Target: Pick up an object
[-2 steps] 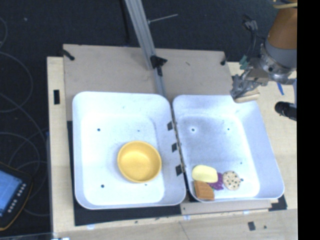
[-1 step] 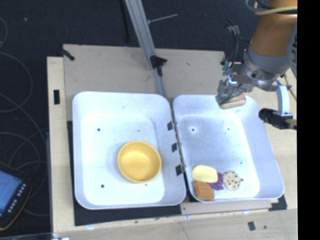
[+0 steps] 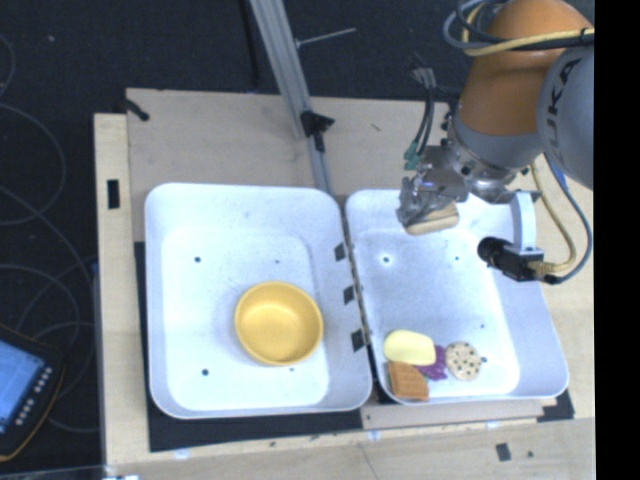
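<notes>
The gripper (image 3: 430, 211) grasps a flat tan block (image 3: 434, 221), lifted over the right white bin (image 3: 530, 348); the pick looks done

One fixed overhead camera looks down slantwise on both bins (image 3: 250, 203).

tan flat block (image 3: 434, 222) | tilted, at gripper (image 3: 428, 208) tips, above right bin's far end | grasp unclear
</notes>
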Controlling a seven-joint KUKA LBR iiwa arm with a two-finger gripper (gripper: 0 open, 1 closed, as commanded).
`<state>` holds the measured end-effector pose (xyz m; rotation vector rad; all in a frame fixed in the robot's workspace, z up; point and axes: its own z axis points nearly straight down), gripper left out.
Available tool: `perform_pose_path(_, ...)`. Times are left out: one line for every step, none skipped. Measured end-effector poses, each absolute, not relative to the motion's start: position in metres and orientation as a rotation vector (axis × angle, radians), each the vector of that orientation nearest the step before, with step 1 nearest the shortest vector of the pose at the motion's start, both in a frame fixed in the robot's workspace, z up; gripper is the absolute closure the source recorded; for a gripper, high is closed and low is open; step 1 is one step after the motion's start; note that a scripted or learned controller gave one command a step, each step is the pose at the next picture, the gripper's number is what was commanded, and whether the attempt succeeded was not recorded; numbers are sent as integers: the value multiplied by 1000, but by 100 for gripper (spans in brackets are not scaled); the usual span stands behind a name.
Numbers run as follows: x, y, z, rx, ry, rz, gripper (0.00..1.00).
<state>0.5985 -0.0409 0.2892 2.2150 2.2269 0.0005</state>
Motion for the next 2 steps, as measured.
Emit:
perform_pose_path(568,1,287,2215,2229,0,100)
perform_pose_path(539,49,266,2216,2229,-2,100)
